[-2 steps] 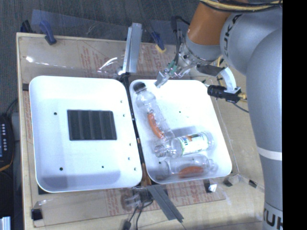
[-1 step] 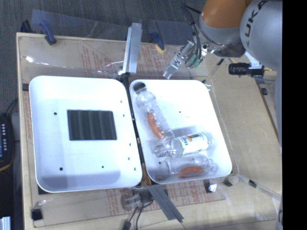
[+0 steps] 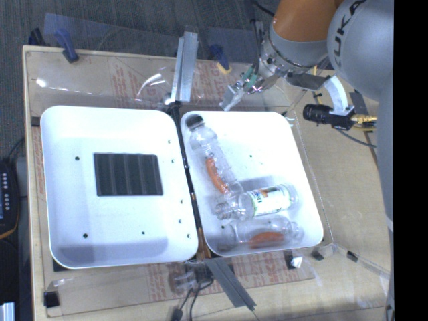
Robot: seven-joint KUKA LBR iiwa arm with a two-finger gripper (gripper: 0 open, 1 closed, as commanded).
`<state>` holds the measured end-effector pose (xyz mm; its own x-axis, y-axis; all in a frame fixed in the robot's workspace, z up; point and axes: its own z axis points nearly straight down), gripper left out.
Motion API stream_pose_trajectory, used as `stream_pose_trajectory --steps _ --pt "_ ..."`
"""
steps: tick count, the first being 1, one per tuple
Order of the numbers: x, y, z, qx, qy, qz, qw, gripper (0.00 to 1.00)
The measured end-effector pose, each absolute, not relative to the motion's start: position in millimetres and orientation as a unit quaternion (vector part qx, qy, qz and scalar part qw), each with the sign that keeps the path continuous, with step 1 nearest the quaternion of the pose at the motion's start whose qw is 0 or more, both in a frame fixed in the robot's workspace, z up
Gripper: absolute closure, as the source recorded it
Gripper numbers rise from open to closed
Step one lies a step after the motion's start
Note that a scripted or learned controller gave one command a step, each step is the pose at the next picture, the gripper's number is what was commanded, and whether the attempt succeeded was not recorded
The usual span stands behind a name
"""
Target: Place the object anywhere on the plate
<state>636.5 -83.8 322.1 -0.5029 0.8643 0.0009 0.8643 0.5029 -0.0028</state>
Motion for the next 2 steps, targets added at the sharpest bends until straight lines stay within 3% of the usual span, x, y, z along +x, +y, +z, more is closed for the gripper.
stream_pose_trajectory --steps 1,2 --pt "657.1 -106.8 308.9 -0.379 -0.926 0.0007 -0.001 1.00" --pt "629.4 -83.8 320.3 -0.471 -0.882 0.0009 0.001 1.00"
